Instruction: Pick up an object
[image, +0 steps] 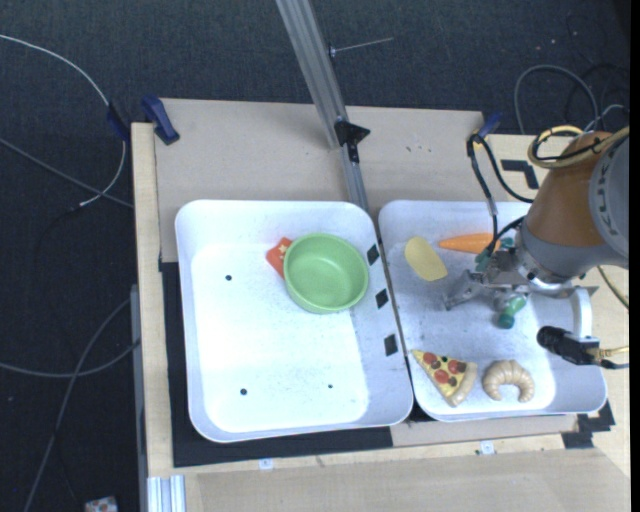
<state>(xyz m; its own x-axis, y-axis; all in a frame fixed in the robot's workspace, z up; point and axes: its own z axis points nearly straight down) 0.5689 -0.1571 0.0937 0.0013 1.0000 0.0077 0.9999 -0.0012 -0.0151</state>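
My gripper is down low in the right bin, near its middle. An orange carrot lies just behind it, and a yellow piece lies to its left. Close to its right side sits a small teal-green object, partly hidden by the wrist. At the bin's front are a pizza slice and a croissant. I see nothing held in the gripper.
The left bin holds a green bowl at its back right, with a red item poking out behind it. A metal post slants down to the gap between the bins. Cables trail at the right by the arm.
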